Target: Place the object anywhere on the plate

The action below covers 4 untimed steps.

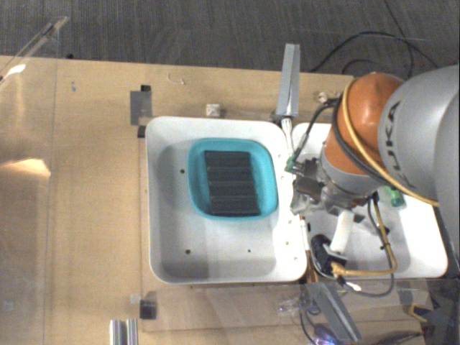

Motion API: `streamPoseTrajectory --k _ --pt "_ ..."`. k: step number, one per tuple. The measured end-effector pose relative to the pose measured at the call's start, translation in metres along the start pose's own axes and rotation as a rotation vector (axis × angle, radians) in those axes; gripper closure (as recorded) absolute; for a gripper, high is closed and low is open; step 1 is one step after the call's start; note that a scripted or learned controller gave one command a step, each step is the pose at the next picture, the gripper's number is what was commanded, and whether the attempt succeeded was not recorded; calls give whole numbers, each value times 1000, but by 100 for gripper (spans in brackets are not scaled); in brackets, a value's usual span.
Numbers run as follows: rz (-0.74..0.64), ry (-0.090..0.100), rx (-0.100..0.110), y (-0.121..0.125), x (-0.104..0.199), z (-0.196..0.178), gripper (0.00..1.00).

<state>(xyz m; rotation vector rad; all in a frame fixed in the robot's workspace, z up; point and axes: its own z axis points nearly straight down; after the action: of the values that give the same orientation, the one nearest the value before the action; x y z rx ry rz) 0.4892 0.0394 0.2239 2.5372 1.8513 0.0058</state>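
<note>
Camera view, seen from above. The arm [402, 135] hangs over the right bin [424, 257], its wrist masking the gripper [314, 189], so I cannot tell its opening. A green object [394, 196], probably the one to move, lies beside it. The teal plate [267, 175] lies flat at mid-frame in the left bin [172, 250], open to a drop from above, and bears a dark ridged slab [230, 183].

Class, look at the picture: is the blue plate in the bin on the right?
No, the blue plate lies inside the white bin on the view's left.

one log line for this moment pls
plate: in left bin | dark ridged object: lying on plate | arm: over right bin | task: placement looks done
</note>
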Motion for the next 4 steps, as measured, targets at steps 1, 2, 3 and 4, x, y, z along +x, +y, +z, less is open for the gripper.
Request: streamPoseTrajectory --k 1,2,3,4 --pt "1 0 0 0 0 0 0" --pt "-6 1 -2 1 1 -10 100" --pt "-173 -2 1 87 10 40 100" --pt "-173 -2 0 87 11 40 0"
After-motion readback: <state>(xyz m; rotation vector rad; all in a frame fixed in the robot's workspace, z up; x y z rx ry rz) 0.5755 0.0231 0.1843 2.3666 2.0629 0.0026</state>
